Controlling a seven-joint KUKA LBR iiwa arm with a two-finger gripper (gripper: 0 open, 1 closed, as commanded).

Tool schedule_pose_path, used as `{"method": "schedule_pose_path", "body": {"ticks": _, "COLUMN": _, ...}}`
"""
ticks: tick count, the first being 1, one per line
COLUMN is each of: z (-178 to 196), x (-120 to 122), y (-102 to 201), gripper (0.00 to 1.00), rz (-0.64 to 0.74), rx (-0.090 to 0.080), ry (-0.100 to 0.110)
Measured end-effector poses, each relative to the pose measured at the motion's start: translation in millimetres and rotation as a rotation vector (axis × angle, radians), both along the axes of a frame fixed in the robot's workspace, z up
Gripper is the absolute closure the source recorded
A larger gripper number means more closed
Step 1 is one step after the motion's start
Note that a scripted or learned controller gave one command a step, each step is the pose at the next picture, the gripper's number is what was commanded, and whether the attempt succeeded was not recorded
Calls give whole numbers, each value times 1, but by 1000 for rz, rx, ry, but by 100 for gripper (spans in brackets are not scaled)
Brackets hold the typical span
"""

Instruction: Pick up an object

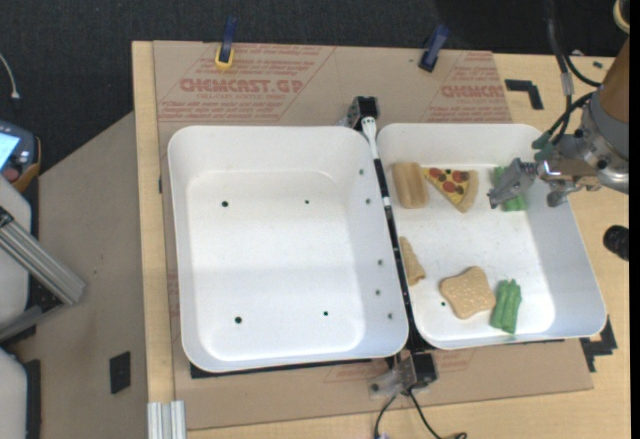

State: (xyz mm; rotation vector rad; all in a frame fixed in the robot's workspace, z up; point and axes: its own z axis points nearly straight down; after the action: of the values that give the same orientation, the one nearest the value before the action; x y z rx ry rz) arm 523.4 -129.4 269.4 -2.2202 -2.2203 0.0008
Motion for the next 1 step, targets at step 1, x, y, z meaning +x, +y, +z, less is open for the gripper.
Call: {"method": "schedule_pose_path", "body": {"ticks": 1, "z": 186, "x": 92, "y": 10, "gripper": 0, "rz": 4, "rx": -6, "ry": -26}}
